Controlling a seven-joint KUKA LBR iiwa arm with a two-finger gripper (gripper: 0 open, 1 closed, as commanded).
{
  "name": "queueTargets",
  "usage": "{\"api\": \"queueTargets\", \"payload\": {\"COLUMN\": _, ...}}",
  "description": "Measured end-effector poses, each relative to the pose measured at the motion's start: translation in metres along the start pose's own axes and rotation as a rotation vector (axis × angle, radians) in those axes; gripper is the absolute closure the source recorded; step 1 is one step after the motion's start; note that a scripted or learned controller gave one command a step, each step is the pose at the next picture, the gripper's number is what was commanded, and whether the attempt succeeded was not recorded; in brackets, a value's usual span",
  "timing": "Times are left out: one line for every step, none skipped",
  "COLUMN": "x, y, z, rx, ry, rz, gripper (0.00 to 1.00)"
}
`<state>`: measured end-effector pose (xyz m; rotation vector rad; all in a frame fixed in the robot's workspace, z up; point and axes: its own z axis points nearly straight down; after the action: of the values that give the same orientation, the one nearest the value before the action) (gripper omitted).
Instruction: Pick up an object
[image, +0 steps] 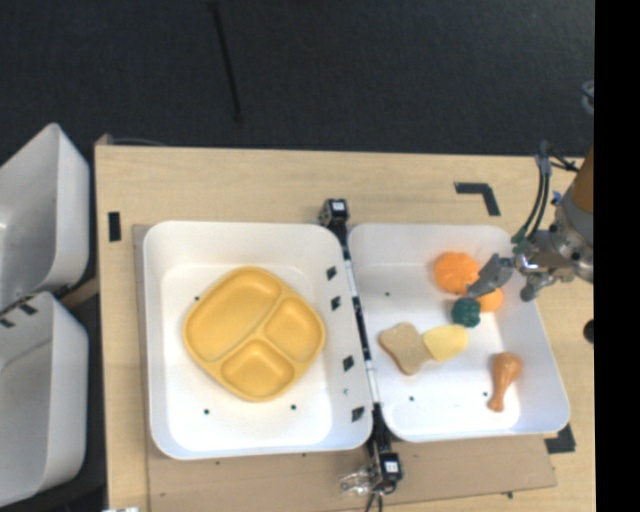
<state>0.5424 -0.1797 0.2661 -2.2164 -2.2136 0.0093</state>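
A robotics lab test cell: a pale wooden bench (250, 185) on dark flooring carries 2 shallow white bins (160, 420) clipped side by side, stocked with a yellow divided plate (254, 332) and toy food (457, 270).

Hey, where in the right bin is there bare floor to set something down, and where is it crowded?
Right bin: bare floor along the near edge below the bread slice, and the far-left corner beside the orange fruit. Crowded in the middle and right, where the green piece, yellow piece, drumstick and hand cluster.
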Motion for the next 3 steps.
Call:
{"api": "queueTargets", "payload": {"x": 0.0, "y": 0.002, "z": -0.007, "rx": -0.011, "ry": -0.003, "rz": -0.003, "gripper": 0.0}}
{"api": "queueTargets", "payload": {"x": 0.005, "y": 0.01, "z": 0.044, "rx": -0.008, "ry": -0.004, "rz": -0.001, "gripper": 0.0}}
{"api": "queueTargets", "payload": {"x": -0.006, "y": 0.009, "z": 0.092, "rx": -0.007, "ry": -0.004, "rz": 0.001, "gripper": 0.0}}
